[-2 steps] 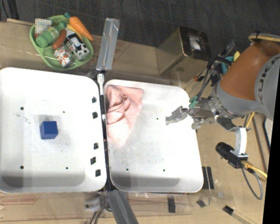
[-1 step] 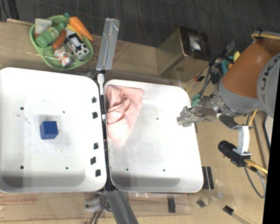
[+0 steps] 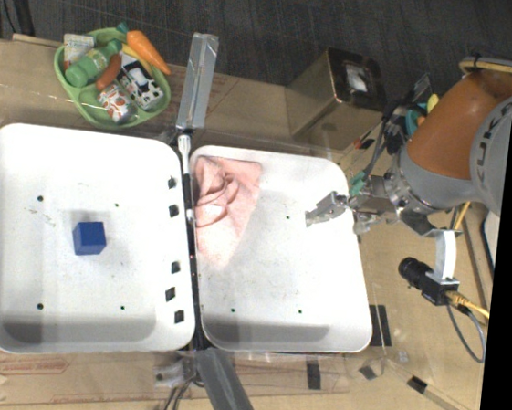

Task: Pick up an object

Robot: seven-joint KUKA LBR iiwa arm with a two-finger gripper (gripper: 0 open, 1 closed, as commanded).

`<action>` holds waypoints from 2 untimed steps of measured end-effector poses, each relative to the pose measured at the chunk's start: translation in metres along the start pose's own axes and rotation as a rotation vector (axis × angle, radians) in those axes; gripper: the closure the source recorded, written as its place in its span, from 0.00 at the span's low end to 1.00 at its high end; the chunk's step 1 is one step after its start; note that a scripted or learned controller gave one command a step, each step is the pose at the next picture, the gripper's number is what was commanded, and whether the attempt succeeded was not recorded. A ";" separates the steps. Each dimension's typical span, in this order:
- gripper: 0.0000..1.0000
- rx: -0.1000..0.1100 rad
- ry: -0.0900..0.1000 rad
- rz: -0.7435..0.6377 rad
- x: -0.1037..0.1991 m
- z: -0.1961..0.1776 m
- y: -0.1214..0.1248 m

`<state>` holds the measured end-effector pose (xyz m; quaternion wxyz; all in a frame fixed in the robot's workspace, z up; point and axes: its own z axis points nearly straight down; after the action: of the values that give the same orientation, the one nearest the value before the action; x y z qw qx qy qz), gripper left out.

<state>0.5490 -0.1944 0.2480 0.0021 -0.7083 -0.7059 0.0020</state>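
— Anything lifted yet?

— Nothing so far, by the look of it. Blue cube (image 3: 90,238) sitting flat on the floor of the left bin (image 3: 23,150), toward its left half, well apart from the arm. Pink cloth (image 3: 224,205) lying crumpled in the right bin (image 3: 346,297), pressed against that bin's left wall, near the divider between the two.

— And the pincer?

— Pincer (image 3: 321,212) hovering over the right side of the right bin, near its upper right corner, pointing leftward. Nothing visible between the tips. Open or closed: cannot tell from this angle, too small and too grey against the white.

— Touching anything?

— Apparently not. Well clear of the cloth, with bare white bin floor between. Far from the cube, a whole bin away.

— So how much done?

— Judged from the layout: next to none. No grasp made, no object raised, both candidates at rest on bin floors. Remaining: choosing a target, moving above it, descending, closing, lifting.

— Likelier target?

— Cloth closer, in the same bin as the pincer; only a guess. Cube firmer and easier to pinch, but across the divider.

— Anything else around?

— Green bowl (image 3: 110,77) of toy food on the counter (image 3: 276,110) behind the left bin, out of play. Brown box (image 3: 333,93) behind the right bin, likewise.
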 end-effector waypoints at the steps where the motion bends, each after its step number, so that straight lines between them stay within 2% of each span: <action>1: 0.00 -0.003 0.001 0.001 -0.004 -0.011 0.001; 2: 0.00 0.000 0.001 0.202 0.027 -0.011 0.004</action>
<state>0.5533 -0.1670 0.2591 0.0024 -0.7759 -0.6308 0.0020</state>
